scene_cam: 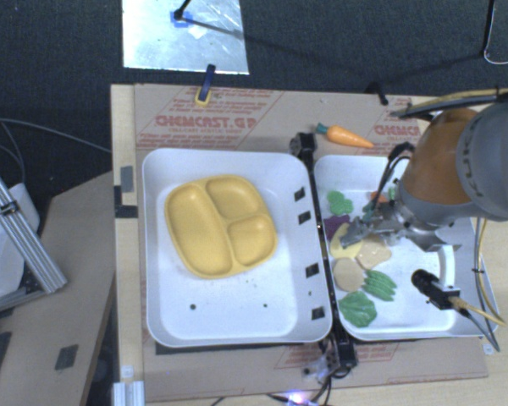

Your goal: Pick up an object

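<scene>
The right bin [457, 320] holds several toy foods. A green leafy piece [339, 202] lies near its left wall, with a pale yellow piece [338, 240] below it. Two tan pieces [374, 254] [348, 273] sit in the middle. Toward the front are a green pod [380, 284] and a green leaf [357, 309]. My gripper [356, 232] is low over the yellow piece and the upper tan piece, reaching in from the right. The wrist hides what lies under it. I see nothing lifted.
In the left bin [165, 311] lies a yellow divided plate [221, 224]. An orange carrot [345, 135] rests on the cardboard behind the right bin. The arm's grey and orange body [457, 172] covers the right bin's far right side. A black fitting [432, 288] with cables sits at front right.
</scene>
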You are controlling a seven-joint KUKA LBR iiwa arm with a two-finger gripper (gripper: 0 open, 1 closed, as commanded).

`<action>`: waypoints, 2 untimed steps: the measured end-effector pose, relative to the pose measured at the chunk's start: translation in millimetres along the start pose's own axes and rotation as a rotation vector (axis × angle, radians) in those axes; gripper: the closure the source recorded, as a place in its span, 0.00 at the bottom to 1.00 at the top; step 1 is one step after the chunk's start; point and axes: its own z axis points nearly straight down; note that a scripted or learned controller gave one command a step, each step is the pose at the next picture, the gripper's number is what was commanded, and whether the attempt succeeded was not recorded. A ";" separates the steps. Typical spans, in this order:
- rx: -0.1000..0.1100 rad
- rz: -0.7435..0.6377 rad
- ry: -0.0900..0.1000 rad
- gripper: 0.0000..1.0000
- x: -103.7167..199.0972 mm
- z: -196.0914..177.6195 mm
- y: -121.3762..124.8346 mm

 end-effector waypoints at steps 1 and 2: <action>0.003 0.006 -0.001 0.00 79.6 -50.4 -14.3; 0.005 -0.012 0.022 1.00 95.1 -61.8 -12.5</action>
